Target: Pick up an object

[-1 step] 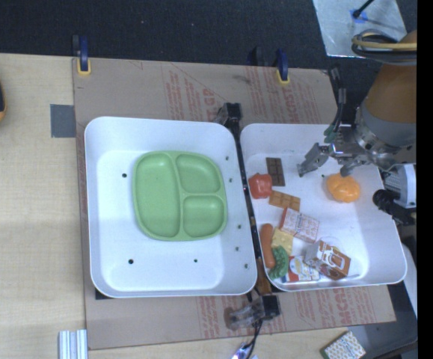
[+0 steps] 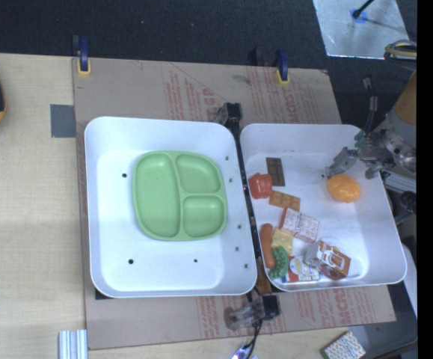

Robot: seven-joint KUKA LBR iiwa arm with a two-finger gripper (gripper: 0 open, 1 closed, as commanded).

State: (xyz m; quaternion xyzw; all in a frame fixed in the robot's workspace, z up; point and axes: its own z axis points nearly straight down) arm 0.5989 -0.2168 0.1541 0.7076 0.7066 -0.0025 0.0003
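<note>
One orange ball [image 2: 343, 188] in right bin [image 2: 373, 230], round, no long axis | claw [image 2: 353, 161] just above | spread: cannot tell

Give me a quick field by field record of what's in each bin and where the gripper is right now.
left bin: holds a green plastic divided plate, near the middle
right bin: round orange ball near the far right; small red block, dark brown bar and a heap of small packets along the left and near side
gripper: at the right bin's far right edge, just above the orange ball
grip: cannot tell
</note>
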